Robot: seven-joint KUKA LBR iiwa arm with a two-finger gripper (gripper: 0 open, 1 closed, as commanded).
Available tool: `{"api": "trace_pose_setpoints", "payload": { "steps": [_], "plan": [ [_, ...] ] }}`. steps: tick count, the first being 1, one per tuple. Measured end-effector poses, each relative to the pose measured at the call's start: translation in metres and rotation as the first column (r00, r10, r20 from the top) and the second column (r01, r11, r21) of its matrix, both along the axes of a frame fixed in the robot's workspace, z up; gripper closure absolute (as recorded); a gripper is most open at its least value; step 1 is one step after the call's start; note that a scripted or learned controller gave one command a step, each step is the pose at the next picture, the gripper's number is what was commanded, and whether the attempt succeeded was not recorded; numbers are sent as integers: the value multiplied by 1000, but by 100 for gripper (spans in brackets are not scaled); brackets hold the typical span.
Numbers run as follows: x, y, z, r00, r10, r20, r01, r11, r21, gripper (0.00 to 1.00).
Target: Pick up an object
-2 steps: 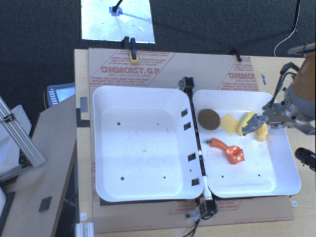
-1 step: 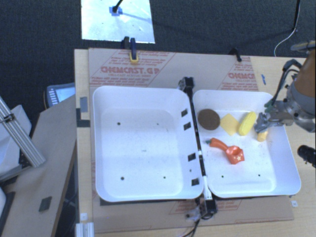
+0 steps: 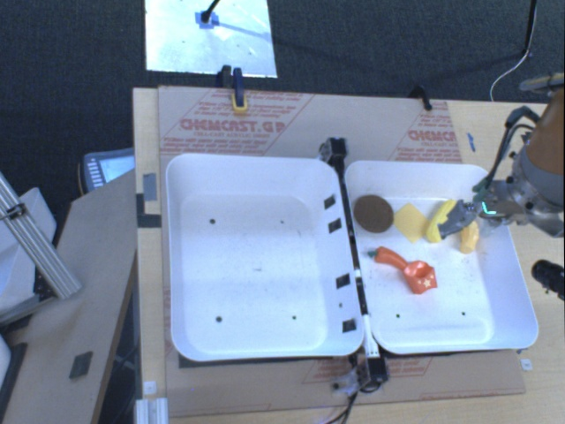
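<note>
Camera view, gripper (image 3: 456, 222) among yellow objects (image 3: 439, 222), grip unclear

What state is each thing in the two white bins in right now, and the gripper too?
Round brown disc: lying flat in the right bin, by the divider.
Yellow block: resting beside the disc.
Yellow banana-shaped piece: lying at the gripper tips; a grasp cannot be told.
Small yellow-orange piece: lying just under the gripper.
Orange toy with a star: lying on its side, untouched.
Left bin: sitting level.
</note>
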State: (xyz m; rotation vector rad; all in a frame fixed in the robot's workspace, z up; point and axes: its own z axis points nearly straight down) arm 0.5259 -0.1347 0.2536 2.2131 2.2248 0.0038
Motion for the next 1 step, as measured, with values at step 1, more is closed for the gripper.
{"api": "trace_pose_setpoints", "payload": {
  "steps": [1],
  "plan": [
    [-40,-20,292,1000,-1,18,2,1000,-6,0]
  ]
}}
